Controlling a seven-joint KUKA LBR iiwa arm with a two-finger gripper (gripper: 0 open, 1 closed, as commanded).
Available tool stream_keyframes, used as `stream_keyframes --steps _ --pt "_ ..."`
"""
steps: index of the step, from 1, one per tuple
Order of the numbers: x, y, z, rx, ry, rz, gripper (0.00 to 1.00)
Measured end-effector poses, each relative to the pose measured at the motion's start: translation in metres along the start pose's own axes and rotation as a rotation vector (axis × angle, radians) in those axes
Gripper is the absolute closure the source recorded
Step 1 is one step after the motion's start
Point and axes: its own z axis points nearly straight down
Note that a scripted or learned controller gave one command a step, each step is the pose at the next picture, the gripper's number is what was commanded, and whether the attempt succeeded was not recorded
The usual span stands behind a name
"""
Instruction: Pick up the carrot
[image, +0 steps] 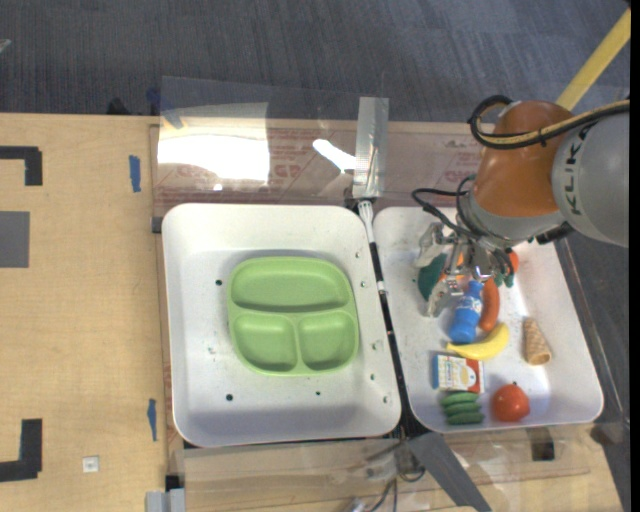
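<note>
The carrot (490, 306) is a slim orange-red piece lying almost upright in the right bin (575, 330), between a blue bottle (465, 323) and the bin's bare floor. My gripper (462, 272) hangs low over the bin's upper middle, just up and left of the carrot and right above the bottle. The carrot's upper end runs under the wrist's cables. Nothing is visibly lifted off the bin floor.
A banana (480, 346) lies just below the carrot, a brown cone (537, 342) to its right, and a teal object (430, 276) left of the gripper. A small carton (457, 372), a green vegetable (460, 406) and a tomato (510, 402) sit near the front. The left bin (190, 300) bears a green divided plate (293, 312).
</note>
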Motion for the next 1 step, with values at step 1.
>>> stream_keyframes --steps 1 --pt "-0.0044 0.0013 -0.0151 0.001 -0.014 -0.002 1.00"
